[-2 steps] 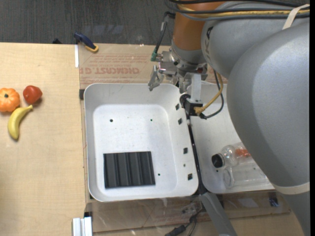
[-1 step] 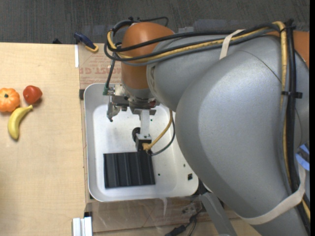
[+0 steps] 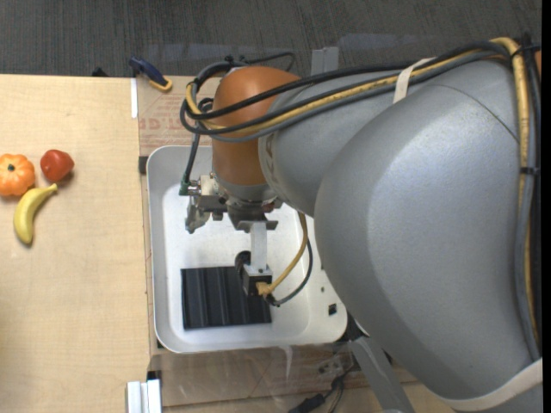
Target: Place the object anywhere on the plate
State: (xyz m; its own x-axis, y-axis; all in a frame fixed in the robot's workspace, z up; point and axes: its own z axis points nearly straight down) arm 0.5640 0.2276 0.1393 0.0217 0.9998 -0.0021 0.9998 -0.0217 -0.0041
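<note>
One grey robot arm with an orange band (image 3: 245, 114) reaches in and hangs its pincer (image 3: 228, 215) low over a shallow white bin (image 3: 168, 188). The wrist covers the pincer from above, so I cannot tell whether it is wide, narrow, or holding anything.

Just beside the pincer, toward the lower edge of the view, a black ribbed slab (image 3: 219, 299) lies flat on the bin floor. It is the one loose thing to be seen in the bin, so it is most likely the task's object. Which thing is meant as the plate I cannot tell. By that reading the task is at its start: the slab is not yet lifted, and the carry and the placing are left.

Above the pincer, past the bin's far rim, brown card (image 3: 164, 120) bears faint red print, too blurred to read.

Well apart to the pincer's left, a pale wooden board (image 3: 77, 317) holds a banana (image 3: 28, 214), an orange fruit (image 3: 15, 176) and a red fruit (image 3: 57, 164), set close together.
</note>
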